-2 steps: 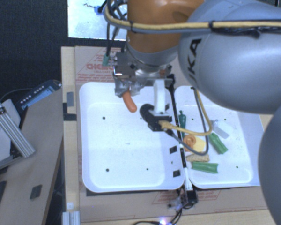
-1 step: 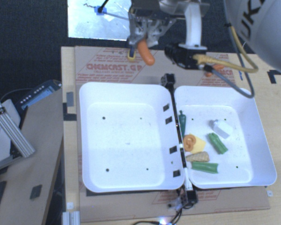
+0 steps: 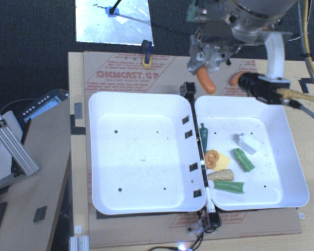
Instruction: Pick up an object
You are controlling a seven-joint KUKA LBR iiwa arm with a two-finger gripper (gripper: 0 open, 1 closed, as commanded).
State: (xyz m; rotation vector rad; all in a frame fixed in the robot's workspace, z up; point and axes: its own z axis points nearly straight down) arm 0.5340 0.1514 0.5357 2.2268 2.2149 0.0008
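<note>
My gripper (image 3: 203,69) hangs above the far edge of the right bin (image 3: 288,140), near the divider between the bins. An orange, sausage-shaped object (image 3: 206,81) sticks out below its fingers, tilted and lifted off the bin, and the fingers are shut on its upper end. Several items lie in the right bin: a white block (image 3: 247,143), a green piece (image 3: 243,159), an orange curl (image 3: 212,157) on a yellow wedge (image 3: 223,163), a tan piece (image 3: 221,175), another green piece (image 3: 229,186) and a thin dark green item (image 3: 203,135).
The left bin (image 3: 141,150) sits beside the right one, joined by a black clip strip (image 3: 194,140). A small orange thing (image 3: 235,79) shows behind the right bin's far rim. A shiny sheet (image 3: 112,14) lies at the back left.
</note>
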